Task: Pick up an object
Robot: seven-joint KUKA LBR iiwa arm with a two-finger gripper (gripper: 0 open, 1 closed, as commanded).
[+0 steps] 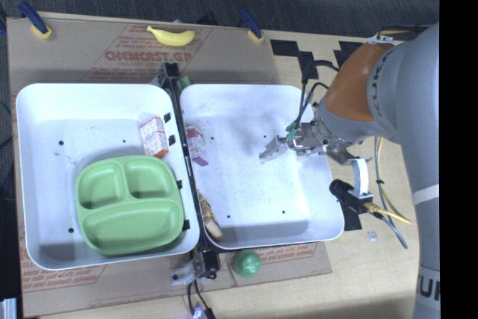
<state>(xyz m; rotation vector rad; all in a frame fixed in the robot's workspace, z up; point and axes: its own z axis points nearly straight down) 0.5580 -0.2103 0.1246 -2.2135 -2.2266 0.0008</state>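
Pincer (270,151) of the grey arm (403,97) sits low over the right bin (246,231), towards that bin's right wall, with its metal tip pointing left across the white floor. Whether it is parted or closed cannot be made out at this size, and nothing can be seen caught in it. Just behind it the orange band (352,90) wraps the arm above the wrist, and black cables run down past the bin's right rim.

Against the right bin's left wall lies a small pinkish packet (196,143), well apart from the tip. In the same bin's lower left corner a slim tan object (208,220) rests along the wall.

Across the divider, the left bin (45,123) holds a green compartment tray (131,203) in its lower half, and a small red-and-white carton (154,137) stands just above the tray, near the divider.

Outside the bins, a green ball (246,263) lies on the cardboard just below the right bin's front rim, and a yellow banana (171,34) lies on the cardboard beyond the far rims.
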